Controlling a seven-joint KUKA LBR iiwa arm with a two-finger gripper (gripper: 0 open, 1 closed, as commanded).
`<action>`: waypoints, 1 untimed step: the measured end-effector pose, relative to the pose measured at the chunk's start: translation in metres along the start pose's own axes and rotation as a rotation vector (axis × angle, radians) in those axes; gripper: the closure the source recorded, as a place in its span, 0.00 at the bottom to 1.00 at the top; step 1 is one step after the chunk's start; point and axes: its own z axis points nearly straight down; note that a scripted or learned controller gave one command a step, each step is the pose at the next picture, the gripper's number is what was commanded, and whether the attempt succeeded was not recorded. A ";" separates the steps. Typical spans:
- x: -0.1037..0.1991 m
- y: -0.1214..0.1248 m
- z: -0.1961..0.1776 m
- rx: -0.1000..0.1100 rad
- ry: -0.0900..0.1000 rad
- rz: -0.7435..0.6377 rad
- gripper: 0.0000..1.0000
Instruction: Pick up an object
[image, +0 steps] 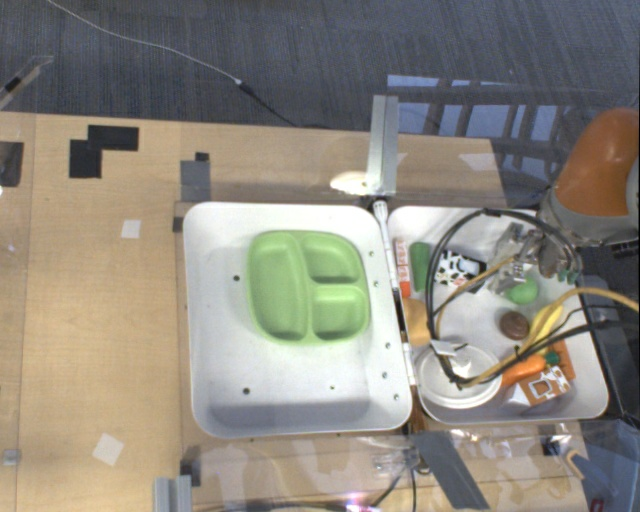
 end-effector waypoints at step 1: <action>0.012 -0.007 -0.023 -0.005 0.014 -0.469 1.00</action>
